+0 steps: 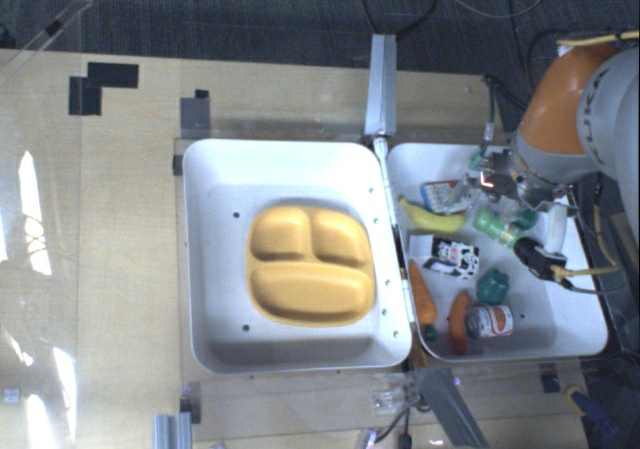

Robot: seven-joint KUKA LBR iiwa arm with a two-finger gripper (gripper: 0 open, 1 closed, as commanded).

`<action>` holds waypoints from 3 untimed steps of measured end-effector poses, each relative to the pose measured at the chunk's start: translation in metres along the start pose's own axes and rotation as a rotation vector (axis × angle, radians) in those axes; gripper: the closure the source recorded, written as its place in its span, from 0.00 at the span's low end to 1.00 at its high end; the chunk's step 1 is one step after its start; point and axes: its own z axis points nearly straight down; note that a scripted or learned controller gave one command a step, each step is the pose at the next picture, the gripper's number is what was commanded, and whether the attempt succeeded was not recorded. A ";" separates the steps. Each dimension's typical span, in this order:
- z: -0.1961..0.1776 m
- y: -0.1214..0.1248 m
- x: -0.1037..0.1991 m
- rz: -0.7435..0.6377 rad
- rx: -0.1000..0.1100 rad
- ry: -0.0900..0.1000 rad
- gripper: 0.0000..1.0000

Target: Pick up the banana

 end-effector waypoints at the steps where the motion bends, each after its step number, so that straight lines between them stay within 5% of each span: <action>1: 0.000 0.000 0.000 0.000 0.000 0.000 0.00; 2: 0.052 0.048 0.029 -0.123 -0.006 -0.002 0.00; 3: 0.051 0.033 0.040 -0.049 -0.008 -0.001 0.00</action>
